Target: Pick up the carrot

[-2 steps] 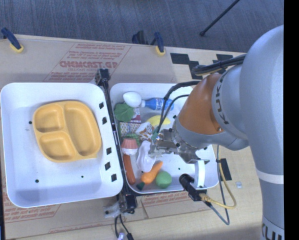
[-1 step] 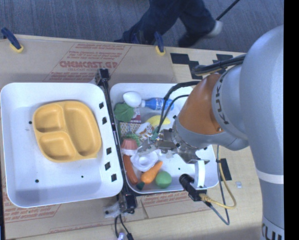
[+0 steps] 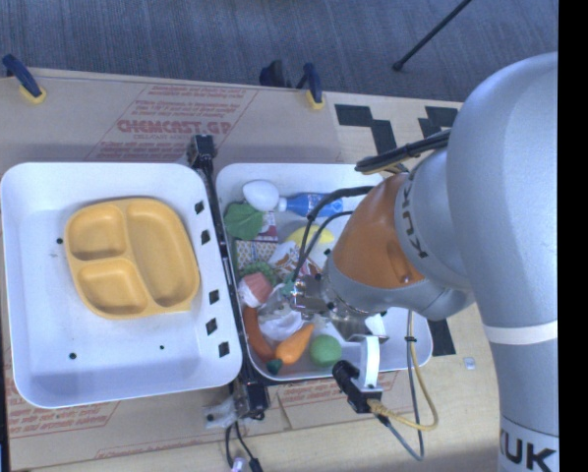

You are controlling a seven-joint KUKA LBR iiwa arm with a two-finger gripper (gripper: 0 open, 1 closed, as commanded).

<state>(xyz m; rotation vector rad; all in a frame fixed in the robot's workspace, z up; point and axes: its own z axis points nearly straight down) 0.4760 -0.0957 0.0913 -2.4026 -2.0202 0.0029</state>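
Grey carpet floor [image 3: 127, 18] behind a cardboard-topped bench [image 3: 156, 116].

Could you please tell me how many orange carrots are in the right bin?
2. One carrot lies near the front wall beside a green ball; a second carrot lies along the left wall. The arm may hide others.

Bright, even light falls from above; my arm [image 3: 491, 214] throws a soft shadow across the right bin [image 3: 412, 347]. The left bin [image 3: 29, 293] glares near white, its detail washed out. Everything looks slightly soft and coarse-grained, small items smeared
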